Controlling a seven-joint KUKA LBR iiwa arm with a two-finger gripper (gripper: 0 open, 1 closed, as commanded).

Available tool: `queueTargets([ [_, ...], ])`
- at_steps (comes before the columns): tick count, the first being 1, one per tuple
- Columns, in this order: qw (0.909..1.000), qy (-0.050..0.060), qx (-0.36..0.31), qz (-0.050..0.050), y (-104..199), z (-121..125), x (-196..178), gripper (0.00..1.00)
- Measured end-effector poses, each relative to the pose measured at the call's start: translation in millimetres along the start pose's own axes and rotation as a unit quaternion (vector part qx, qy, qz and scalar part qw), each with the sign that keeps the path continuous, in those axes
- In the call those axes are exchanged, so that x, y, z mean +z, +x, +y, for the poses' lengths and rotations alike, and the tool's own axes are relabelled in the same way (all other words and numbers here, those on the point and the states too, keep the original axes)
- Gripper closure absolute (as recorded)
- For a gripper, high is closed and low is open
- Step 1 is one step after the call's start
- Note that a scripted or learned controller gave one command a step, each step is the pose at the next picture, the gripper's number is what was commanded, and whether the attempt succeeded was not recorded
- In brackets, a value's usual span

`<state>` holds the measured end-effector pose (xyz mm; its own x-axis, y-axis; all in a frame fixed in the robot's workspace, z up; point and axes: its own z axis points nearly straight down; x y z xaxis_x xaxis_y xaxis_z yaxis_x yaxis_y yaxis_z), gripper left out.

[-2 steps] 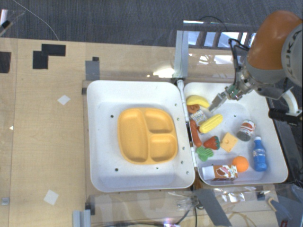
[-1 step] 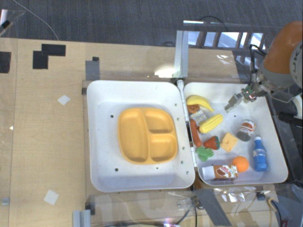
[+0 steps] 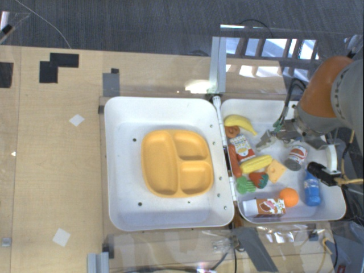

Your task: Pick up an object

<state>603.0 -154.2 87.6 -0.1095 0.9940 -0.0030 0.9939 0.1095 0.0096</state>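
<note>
Gripper (image 3: 265, 139) hovered in the right bin (image 3: 335, 212) near the banana (image 3: 239, 122); fingers looked spread, probably empty. Banana likely light, smooth, curved: grab mid-body, across its width.

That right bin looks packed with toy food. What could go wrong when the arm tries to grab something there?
The gripper hangs over a tight cluster: the banana, corn and cheese lie close together, so it might pinch two things, or knock one aside and grab nothing. The can lies right beside the wrist, so it may get bumped and roll.
</note>
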Motion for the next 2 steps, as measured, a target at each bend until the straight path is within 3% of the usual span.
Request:
queueTargets([
  [1, 0.9883, 0.0, 0.153, 0.0, -23, -3, 1, 0.0],
  [2, 0.9939, 0.0, 0.111, 0.001, 55, 76, 2, 0.0],
])
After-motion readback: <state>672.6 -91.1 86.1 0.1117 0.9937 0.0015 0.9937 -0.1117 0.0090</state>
